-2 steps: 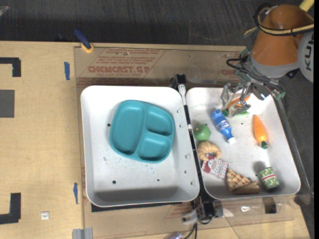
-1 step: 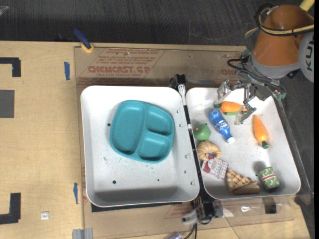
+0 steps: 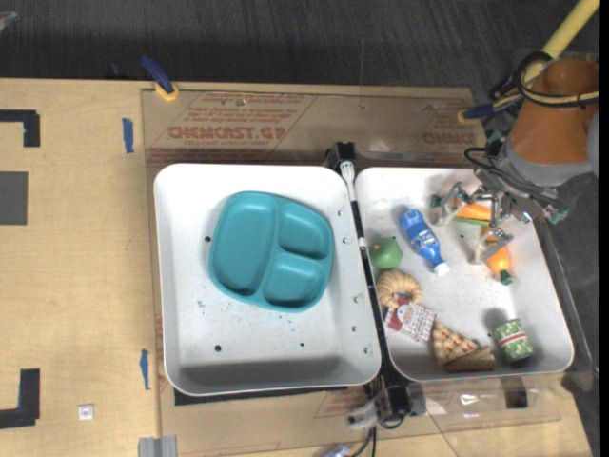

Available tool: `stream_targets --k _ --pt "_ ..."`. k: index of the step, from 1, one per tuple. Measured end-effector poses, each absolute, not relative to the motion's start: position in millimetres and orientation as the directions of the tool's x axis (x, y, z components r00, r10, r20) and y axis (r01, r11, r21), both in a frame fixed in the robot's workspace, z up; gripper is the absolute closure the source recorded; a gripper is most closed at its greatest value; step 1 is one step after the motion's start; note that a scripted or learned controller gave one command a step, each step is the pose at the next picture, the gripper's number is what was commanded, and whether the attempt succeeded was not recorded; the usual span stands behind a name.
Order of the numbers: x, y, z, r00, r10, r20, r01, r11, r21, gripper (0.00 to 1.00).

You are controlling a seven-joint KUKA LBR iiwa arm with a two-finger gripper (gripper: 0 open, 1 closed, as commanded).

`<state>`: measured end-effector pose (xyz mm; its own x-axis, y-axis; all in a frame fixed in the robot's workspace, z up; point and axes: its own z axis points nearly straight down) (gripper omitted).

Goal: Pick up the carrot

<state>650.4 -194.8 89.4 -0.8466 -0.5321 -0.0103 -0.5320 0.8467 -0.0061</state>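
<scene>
Nearby, gripper [image 3: 485, 219] hovers above tapered orange carrot [image 3: 499, 260].

Glossy plastic bins [image 3: 190, 331]; matt teal tray [image 3: 271, 248]

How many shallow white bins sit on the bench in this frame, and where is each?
2. The left shallow white bin holds a teal divided plastic tray. The right shallow white bin, touching it along the middle, holds small toys; none looks hidden.

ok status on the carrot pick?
Gripper low in right bin, upper right corner. Carrot just below it, on the bin floor. Blue bottle to its left, apart.
</scene>
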Motion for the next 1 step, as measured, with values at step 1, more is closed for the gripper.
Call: stream_targets --k 1 --pt "604.5 -219.7 88.4 -0.974 -0.225 -0.008 -0.225 0.974 -0.003 0.00"
